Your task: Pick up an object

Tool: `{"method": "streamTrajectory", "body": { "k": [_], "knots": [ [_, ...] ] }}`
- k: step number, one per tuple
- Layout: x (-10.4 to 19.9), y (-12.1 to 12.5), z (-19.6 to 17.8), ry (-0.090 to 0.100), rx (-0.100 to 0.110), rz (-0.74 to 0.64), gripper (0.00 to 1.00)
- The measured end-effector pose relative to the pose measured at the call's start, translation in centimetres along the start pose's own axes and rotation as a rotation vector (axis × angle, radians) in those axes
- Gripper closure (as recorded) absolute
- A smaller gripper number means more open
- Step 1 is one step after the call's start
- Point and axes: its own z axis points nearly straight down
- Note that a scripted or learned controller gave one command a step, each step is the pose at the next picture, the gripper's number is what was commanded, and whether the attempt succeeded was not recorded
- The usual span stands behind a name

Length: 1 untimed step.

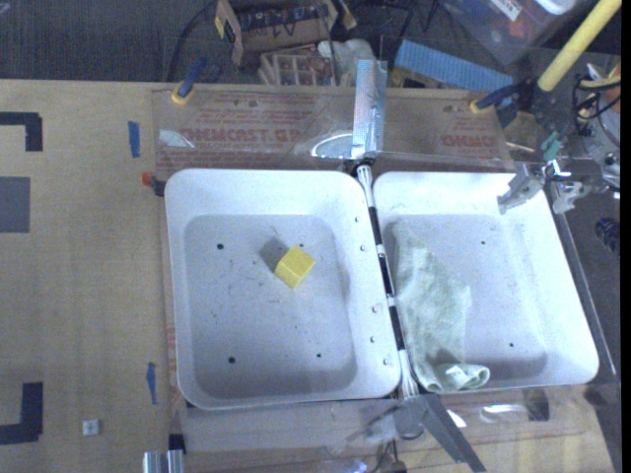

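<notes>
- A small yellow block [295, 266], the one loose solid item on show, sits on the floor of the left bin [187, 205]. It lies a little toward the far side of the middle, turned cornerwise, and is well apart from every wall.
- Nothing lies on or against the block, and the speckled floor around it carries only a few dark dots.
- A dark strip [380, 254] runs between the left bin and the right bin [552, 264], whose rims stand side by side.
- A crumpled pale cloth [437, 308] lies in the right bin along its left side. It stretches from about mid-floor down to the near rim, where its end is bunched up.
- A metal fitting [537, 180] stands at the far right corner of the right bin, over the rim.
- An upright metal bracket [368, 116] rises behind the bins, where the two rims meet.
- A brown board with red lettering [246, 126] lies just beyond the bins.
- The wooden bench [79, 264] shows blue tape marks [134, 138] and black corner marks [25, 131] to the left of the bins.
- Behind the bench, a cardboard box of wires [271, 18] sits among clutter, and a yellow pole [587, 30] slants across the top right corner.
</notes>
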Motion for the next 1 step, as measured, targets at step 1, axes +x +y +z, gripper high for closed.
{"method": "streamTrajectory", "body": {
  "k": [1],
  "knots": [
    [4.8, -4.87, 17.08, 0.0, 0.0, 0.14, 0.0]
  ]
}}
